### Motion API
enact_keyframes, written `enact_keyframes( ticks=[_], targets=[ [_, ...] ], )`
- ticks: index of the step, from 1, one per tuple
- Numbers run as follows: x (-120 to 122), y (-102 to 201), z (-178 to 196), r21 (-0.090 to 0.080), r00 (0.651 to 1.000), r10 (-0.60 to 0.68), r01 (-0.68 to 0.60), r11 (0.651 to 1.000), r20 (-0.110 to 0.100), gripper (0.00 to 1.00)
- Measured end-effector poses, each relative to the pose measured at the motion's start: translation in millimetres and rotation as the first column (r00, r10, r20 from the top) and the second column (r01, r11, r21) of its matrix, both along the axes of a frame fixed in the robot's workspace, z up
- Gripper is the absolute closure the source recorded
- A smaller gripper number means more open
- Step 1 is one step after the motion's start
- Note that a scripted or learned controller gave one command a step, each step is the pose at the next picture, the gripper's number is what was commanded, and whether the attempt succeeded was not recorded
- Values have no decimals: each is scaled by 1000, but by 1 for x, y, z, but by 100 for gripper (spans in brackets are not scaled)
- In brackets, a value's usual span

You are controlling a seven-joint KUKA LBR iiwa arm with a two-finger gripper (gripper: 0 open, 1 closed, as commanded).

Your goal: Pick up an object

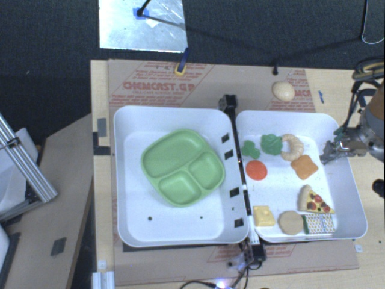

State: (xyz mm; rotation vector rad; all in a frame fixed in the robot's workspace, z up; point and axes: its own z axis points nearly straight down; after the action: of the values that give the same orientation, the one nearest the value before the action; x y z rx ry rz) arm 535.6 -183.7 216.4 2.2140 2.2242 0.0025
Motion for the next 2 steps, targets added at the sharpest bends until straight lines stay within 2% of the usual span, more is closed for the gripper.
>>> enact_keyframes(
  ticks=[1,2],
  targets=[
    [1,0,8,0,1000,0,0,1000,0,100],
    [42,45,3,0,1000,3,-3,1000,1,100]
  ],
)
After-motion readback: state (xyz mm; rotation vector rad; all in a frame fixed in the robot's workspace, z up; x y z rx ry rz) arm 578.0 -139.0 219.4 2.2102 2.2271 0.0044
